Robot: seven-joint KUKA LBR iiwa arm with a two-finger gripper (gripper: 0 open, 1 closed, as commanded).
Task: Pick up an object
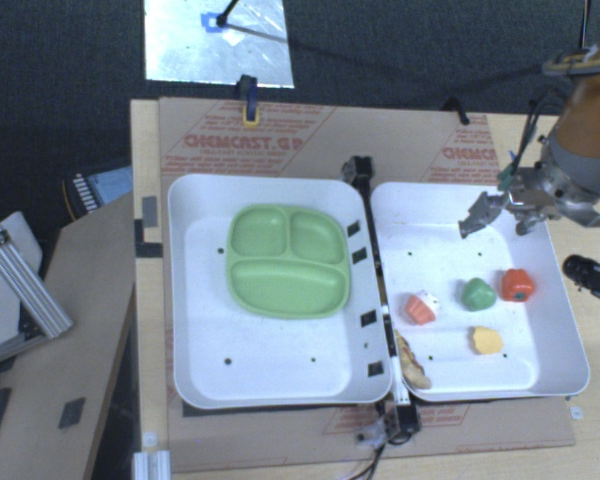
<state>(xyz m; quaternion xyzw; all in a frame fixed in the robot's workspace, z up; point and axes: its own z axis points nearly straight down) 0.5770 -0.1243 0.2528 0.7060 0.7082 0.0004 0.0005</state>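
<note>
Several small toy foods lie in the right bin [540, 368]: a red piece [517, 285], a green piece [478, 293], an orange and white piece [421, 308], a yellow piece [487, 341] and a brownish piece [413, 365] against the left wall. My gripper [500, 220] hovers over the bin's back right part, above and behind the red and green pieces. Its fingers are spread open with nothing between them, and one fingertip [470, 225] points down to the left.
The left bin [195, 368] holds a green divided plate [285, 261]. A black divider with clips [370, 268] runs between the bins. The arm [585, 128] comes in from the right above the right bin's far corner.
</note>
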